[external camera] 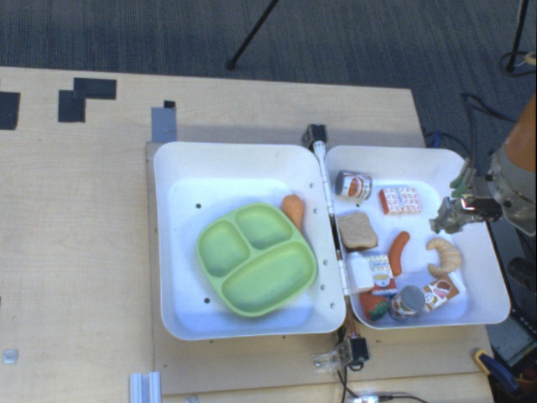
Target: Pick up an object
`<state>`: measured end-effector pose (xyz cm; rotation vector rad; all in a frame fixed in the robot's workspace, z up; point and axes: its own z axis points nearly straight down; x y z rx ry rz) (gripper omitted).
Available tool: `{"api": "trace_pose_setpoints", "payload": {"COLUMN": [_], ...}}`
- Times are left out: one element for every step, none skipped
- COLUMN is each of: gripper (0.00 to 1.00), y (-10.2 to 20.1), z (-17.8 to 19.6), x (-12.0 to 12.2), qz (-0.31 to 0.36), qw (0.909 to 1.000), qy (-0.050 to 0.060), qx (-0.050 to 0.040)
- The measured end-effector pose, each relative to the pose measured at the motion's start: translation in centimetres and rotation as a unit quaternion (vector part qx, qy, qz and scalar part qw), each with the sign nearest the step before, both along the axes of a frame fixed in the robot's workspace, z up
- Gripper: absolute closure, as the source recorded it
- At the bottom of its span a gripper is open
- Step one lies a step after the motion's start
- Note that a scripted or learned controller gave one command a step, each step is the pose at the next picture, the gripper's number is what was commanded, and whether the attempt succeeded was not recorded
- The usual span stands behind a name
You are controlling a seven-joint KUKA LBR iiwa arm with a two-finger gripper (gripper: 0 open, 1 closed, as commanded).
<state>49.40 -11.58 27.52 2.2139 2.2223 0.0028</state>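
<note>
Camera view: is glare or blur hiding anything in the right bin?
Camera view: light is even and soft, with no harsh glare on the right bin; the sausage and croissant read sharp; the claw at the bin's right side looks slightly smeared.

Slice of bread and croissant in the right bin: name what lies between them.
In the camera view, a red sausage lies tilted between the slice of bread and the croissant, apart from both.

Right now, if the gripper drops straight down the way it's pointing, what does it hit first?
Probably the croissant. The gripper sits over the right bin near its right side, and the croissant lies just below it in the view. Depth is unclear from this slanted view, so it could land on bare bin floor beside it.
</note>
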Motion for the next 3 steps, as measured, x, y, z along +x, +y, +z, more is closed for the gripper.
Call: {"api": "trace_pose_setpoints", "payload": {"gripper": [1.00, 1.00, 1.00], "y": [5.4, 10.6, 6.4], "z": [-2.1, -0.6, -8.3], "x": [-0.6, -0.6, 5.3], "qz": [0.001, 0.001, -0.001], "qw": [1.0000, 1.0000, 1.0000], "qy": [0.001, 0.000, 0.002], "qx": [0.0014, 0.0014, 0.0009]}}
